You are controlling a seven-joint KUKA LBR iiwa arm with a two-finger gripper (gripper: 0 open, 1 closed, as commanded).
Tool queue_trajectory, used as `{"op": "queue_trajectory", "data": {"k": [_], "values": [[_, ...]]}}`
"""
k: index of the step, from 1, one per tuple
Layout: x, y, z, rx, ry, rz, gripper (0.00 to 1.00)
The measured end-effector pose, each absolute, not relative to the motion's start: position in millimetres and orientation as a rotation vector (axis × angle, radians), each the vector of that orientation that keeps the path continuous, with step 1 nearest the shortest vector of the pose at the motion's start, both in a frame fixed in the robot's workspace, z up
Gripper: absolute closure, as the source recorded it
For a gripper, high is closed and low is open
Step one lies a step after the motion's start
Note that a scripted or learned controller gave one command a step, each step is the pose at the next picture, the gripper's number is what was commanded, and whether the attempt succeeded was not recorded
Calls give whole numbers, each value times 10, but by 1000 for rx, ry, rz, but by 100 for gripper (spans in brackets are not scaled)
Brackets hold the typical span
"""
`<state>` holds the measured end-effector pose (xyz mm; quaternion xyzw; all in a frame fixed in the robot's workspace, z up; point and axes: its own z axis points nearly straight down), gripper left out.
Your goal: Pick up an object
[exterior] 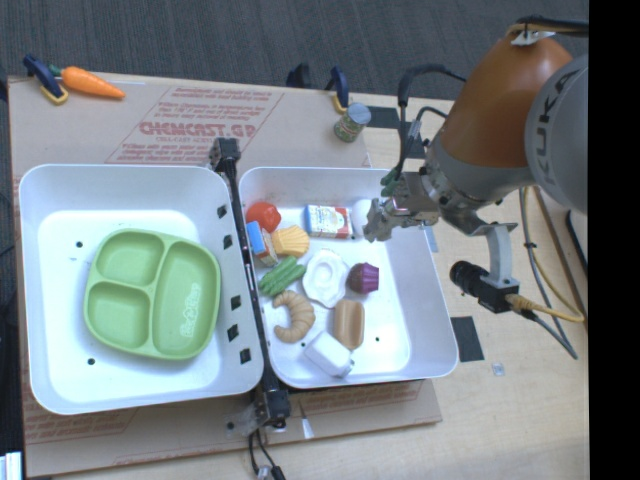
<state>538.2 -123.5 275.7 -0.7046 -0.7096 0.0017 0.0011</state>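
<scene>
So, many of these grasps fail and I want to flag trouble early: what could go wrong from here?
The toys in the right bin lie packed close together, so closing on the purple piece may also nudge the white piece beside it. The tool sits near the bin's right wall, so a descent there might clip the rim. The carton lies flat and could slip out.

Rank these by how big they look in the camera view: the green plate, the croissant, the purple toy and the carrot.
1. Green plate, by far the largest.
2. Croissant and carrot look about equal; too close to rank.
3. Purple toy, the smallest.
</scene>
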Motion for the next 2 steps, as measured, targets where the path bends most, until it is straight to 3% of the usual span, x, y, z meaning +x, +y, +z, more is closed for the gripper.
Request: {"op": "queue_trajectory", "data": {"k": [1, 2], "values": [[5602, -1384, 1689, -2212, -2225, 6, 100], [5166, -1607, 2023, -2214, -2224, 3, 100]]}}
